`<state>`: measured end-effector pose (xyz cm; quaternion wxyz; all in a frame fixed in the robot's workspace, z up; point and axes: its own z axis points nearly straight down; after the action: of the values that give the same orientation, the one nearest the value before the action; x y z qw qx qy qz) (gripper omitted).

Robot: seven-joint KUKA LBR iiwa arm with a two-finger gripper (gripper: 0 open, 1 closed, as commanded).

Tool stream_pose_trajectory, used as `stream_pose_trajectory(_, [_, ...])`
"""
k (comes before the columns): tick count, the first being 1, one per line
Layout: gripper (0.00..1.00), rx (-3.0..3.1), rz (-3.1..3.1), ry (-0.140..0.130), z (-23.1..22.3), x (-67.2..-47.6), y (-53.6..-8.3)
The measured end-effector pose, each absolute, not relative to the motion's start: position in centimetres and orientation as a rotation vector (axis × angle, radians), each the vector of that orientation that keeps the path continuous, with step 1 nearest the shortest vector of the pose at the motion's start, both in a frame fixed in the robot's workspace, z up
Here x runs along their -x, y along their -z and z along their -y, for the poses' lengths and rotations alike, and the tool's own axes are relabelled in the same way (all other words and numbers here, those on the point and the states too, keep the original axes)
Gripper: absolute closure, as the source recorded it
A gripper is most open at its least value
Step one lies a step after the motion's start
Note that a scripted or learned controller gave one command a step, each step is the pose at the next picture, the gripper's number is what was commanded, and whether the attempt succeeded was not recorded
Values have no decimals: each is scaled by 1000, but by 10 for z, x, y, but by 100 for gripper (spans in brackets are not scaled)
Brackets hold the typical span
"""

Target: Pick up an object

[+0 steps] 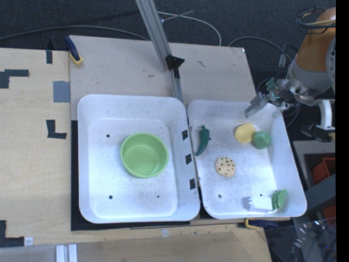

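A: Gripper (260,106) over right bin (288,162) far-right corner, fingers apart, nothing between them. Staged for descent, prob.
B: Target? Yellow ball (245,132) touching green block (262,140) nr right edge; cookie (224,166) mid-bin, easier pick.

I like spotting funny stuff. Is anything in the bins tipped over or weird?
Nothing is spilled or broken. One small oddity: the green-capped white item lies on its side in the right bin's near corner. The green bowl sits upright in the left bin.
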<state>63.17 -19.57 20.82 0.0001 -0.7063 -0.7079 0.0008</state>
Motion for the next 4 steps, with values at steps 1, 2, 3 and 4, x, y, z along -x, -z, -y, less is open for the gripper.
stream_pose_trajectory(1, [0, 2219, 2224, -3, 196, -632, -208])
stream_pose_trajectory(2, [0, 2215, 2219, -8, 193, -628, -143])
stream_pose_trajectory(3, [0, 2216, 2220, -8, 191, -626, -89])
stream_pose_trajectory(4, [100, 2222, 2231, 4, 191, -631, -106])
